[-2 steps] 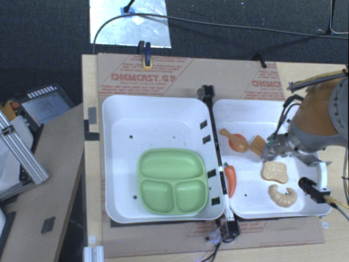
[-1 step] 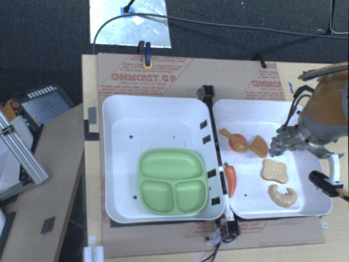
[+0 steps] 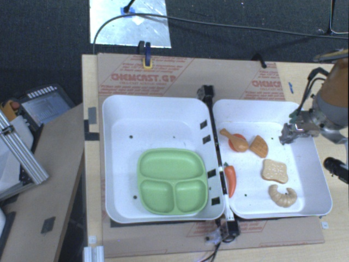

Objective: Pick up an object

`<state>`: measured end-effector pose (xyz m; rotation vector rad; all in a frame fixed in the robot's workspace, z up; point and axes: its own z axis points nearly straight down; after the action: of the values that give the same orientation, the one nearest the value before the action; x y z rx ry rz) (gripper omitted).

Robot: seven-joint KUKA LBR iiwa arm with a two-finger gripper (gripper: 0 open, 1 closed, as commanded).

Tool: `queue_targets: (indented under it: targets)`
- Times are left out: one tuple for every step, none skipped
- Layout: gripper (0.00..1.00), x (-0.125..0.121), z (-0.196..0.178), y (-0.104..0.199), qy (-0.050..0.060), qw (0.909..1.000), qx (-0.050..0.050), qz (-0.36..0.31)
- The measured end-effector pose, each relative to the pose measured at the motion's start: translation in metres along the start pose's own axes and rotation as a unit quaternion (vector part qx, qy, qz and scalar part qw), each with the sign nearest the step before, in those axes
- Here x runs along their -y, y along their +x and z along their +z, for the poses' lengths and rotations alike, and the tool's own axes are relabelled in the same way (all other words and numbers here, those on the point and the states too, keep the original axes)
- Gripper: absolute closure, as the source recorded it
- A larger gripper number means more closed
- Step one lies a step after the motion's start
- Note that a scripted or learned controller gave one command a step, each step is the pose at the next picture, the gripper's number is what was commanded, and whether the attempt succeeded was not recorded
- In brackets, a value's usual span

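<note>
From the front of the right bin [image 3: 313,168] you meet first the croissant [image 3: 283,196], then the bread slice [image 3: 274,171], which lies nearest to your claw [image 3: 290,132], just below and to its left, while the claw hangs over bare floor at the far right, its opening I cannot tell.

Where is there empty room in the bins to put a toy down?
Left bin: bare floor behind the green tray, toward the back wall. Right bin: bare floor along the back wall, left of the gripper. It is crowded in the right bin's middle and front, around the chicken leg, waffle, bread, croissant and carrot.
</note>
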<state>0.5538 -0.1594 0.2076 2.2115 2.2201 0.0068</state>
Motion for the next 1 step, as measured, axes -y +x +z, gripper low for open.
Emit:
queue_targets:
  targets:
    - [1.0,-0.002,-0.0407,-0.0005,0.001,1.0,0.0,0.0]
